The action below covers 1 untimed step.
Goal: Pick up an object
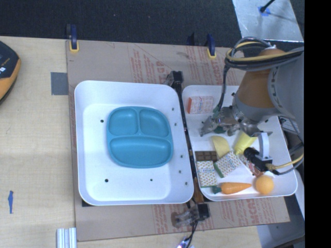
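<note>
My gripper [217, 124] hangs low over the right bin [289, 187], its metal fingers spread just above a pale yellow piece [221, 145]. Nothing sits between the fingers. Beside that piece lies a yellow banana-like object [242, 143]. An orange carrot [235, 188] and an orange ball [264, 185] rest near the bin's front edge. A patterned packet [228, 164], a checked packet [207, 175] and a brown bar [204, 155] lie in the middle. A small white and orange box [199, 105] lies at the bin's far left corner.
The left bin [88, 138] holds a blue divided plate [139, 136]. The arm's grey and orange body [264, 84] covers the right bin's far right part. Cables [282, 165] trail along the bin's right side. A yellow and black device [6, 68] lies at the bench's far left.
</note>
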### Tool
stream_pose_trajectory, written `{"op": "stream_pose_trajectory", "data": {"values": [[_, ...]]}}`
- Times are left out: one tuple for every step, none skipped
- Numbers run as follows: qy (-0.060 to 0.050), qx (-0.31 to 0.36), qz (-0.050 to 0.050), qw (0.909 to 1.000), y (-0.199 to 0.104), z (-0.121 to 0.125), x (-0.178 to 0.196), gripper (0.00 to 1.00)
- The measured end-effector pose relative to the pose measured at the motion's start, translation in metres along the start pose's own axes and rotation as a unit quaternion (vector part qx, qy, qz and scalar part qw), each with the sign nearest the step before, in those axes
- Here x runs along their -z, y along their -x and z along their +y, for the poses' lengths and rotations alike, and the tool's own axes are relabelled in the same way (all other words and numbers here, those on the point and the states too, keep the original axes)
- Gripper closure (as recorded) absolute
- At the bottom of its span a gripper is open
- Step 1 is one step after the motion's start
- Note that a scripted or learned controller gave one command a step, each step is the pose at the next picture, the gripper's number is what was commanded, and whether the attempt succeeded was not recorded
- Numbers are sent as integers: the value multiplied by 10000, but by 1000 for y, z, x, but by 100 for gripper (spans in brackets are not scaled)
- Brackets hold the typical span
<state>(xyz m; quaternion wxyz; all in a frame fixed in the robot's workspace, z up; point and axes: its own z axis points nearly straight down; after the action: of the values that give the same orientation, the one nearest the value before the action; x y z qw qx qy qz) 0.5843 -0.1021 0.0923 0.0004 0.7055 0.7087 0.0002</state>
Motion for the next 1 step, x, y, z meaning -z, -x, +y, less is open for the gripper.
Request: {"op": "stream_pose_trajectory", "data": {"values": [[-43, -7, 5, 10000, -7, -35, -1, 0]]}}
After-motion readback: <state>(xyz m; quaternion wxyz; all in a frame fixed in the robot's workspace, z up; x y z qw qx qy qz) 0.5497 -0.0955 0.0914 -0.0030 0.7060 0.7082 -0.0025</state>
